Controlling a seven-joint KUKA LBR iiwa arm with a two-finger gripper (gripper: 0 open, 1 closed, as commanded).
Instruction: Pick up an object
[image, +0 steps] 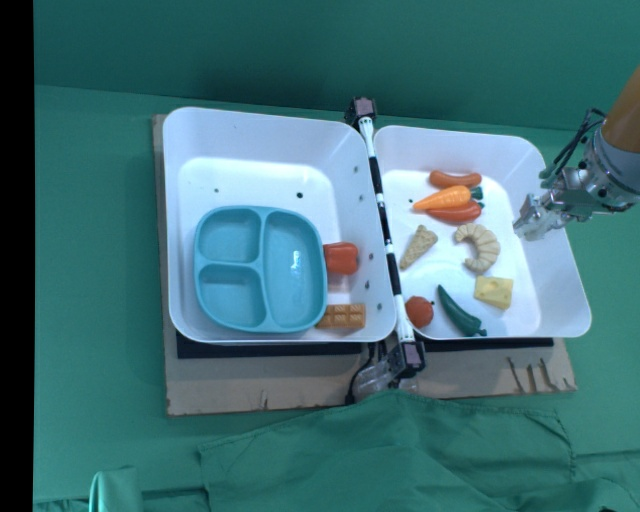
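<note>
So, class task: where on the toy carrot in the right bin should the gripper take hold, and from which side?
Probably across the carrot's thick middle, coming from above. It lies flat, tapering to a point at its left, green top at its right. A sausage-like piece lies close behind it, so there's little room for a finger on that side.

A robotics lab test bench: two white bins (555, 300) sit on a cardboard sheet (230, 400) over a green-draped tabletop (90, 300). Plastic toy food (450, 202) fills one; a grey robot arm (600, 175) reaches in.
</note>
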